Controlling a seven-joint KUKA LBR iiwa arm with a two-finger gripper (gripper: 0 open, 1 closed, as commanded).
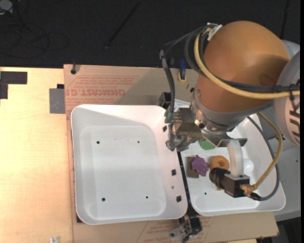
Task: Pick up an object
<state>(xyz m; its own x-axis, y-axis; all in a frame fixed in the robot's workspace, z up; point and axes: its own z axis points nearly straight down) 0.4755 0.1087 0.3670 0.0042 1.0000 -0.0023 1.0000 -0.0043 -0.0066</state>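
My gripper (pixel 177 138) hangs over the left edge of the right bin (pixel 273 204), below the big orange wrist band; its tip is too hidden to read. Just below and to its right a purple lumpy object (pixel 198 164) lies on the bin floor, partly on a dark brown piece (pixel 192 172). An orange ring (pixel 220 162) sits beside the purple object. A green piece (pixel 207 145) peeks out from under the wrist. A white cylinder-like object (pixel 236 156) lies to the right of the ring.
The left bin (pixel 116 166) stands next to the right one, and a black divider strip (pixel 181 173) runs between them. A black connector (pixel 233 183) with a yellow cable hangs low over the right bin. The arm's body hides that bin's far half.
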